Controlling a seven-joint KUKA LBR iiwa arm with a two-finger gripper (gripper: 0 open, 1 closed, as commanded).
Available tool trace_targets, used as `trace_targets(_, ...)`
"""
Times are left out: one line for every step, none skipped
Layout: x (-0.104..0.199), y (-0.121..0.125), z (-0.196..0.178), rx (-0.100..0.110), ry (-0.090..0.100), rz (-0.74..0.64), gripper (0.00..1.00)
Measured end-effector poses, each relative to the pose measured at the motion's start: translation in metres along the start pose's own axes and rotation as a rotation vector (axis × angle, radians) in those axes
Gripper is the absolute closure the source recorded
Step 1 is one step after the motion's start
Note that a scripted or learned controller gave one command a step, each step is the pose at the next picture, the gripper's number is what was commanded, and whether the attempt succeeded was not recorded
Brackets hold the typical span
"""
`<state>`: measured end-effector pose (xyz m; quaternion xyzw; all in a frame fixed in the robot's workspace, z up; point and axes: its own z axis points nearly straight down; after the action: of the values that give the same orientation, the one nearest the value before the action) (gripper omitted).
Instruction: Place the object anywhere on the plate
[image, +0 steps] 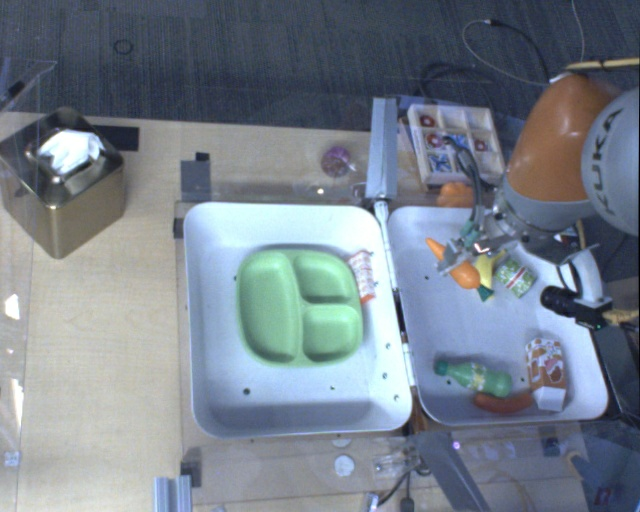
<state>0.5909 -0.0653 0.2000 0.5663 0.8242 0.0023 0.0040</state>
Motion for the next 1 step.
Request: trace_targets(0.0767, 0.0388, 0.0147, 0.003, 0.003, 0.003, 1.0)
